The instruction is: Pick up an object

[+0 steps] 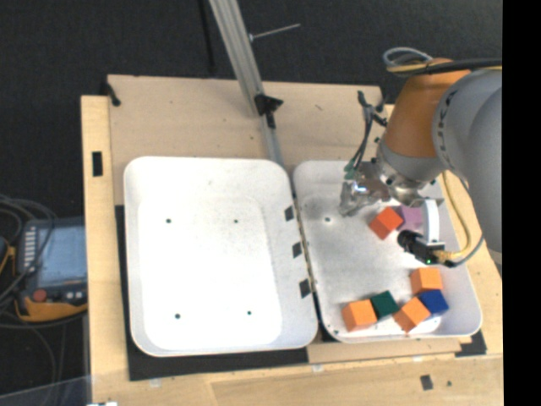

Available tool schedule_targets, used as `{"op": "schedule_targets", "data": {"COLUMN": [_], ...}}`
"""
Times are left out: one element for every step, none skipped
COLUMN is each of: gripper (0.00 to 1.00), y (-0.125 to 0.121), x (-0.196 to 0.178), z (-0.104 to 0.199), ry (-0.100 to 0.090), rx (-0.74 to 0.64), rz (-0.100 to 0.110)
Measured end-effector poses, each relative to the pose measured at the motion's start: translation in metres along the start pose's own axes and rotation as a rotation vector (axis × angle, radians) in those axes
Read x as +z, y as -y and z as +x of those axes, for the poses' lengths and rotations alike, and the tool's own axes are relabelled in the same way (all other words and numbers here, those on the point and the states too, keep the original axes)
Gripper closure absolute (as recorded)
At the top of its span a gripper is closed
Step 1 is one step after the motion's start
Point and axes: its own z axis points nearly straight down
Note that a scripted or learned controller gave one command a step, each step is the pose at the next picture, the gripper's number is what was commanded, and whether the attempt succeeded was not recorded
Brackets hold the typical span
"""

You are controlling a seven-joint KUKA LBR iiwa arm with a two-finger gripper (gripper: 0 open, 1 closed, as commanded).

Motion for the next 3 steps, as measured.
{"op": "schedule_targets", "data": {"gripper": [1.0,1.0,1.0], "y": [0.004,0.003,0.004], "x": [-0.056,-0.083,-0.088], "z": [0.007,0.007,0.051], "ry": [0.0,0.0,-0.002], "rx": [-0.009,-0.011,-0.013], "rz": [-0.002,0.0,0.004]}}
